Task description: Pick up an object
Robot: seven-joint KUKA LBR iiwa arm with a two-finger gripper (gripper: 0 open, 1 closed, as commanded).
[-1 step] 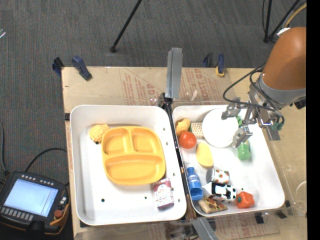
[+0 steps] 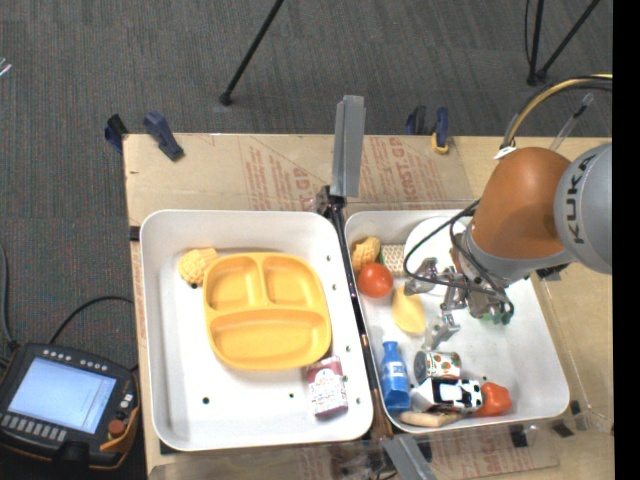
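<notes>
Clutter worries us, since our pincer (image 2: 447, 313), whose grip state we cannot tell, hangs right of centre over the right bin (image 2: 553, 353) beside the pale yellow piece (image 2: 408, 313) and tomato (image 2: 375, 280), so it may nudge them aside.

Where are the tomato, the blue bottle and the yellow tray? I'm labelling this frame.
tomato (image 2: 375, 280), camera view, middle of its red top.
blue bottle (image 2: 395, 378), camera view, on its label.
yellow tray (image 2: 268, 336), camera view, floor of its long compartment.
</notes>
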